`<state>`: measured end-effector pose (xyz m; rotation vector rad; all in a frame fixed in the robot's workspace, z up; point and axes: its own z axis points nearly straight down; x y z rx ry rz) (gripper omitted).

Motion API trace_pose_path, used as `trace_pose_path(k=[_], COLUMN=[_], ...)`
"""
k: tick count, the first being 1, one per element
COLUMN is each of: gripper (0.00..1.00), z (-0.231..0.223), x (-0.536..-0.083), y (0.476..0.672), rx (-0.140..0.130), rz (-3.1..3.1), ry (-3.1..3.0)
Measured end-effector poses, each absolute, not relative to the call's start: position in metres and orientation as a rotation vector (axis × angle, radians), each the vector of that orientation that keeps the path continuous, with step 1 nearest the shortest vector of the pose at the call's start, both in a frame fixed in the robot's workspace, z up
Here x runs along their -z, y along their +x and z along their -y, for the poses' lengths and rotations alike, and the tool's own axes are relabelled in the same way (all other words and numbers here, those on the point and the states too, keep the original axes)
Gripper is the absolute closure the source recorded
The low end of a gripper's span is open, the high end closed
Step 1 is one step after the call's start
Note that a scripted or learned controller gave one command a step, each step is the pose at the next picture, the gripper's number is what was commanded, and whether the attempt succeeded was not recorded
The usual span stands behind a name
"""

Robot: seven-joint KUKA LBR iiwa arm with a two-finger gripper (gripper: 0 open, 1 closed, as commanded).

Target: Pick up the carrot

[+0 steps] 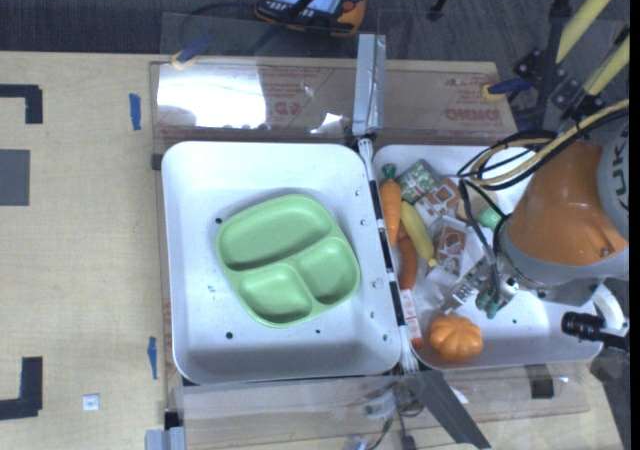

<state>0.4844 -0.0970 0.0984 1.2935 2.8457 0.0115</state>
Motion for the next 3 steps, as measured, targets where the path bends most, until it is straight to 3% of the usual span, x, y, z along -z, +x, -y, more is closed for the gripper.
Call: trace_pose_path(k=[1, 2, 3], gripper=[1.0, 0.0, 0.0], z=[0.078, 0.078, 0.095], x=[-0.185, -0.185, -0.221], y=[0.48, 0.48, 0.495], rx=[-0.001, -0.001, -0.001], rz=[-2.888, -2.888, -2.886], ry=[1.231, 1.231, 1.231])
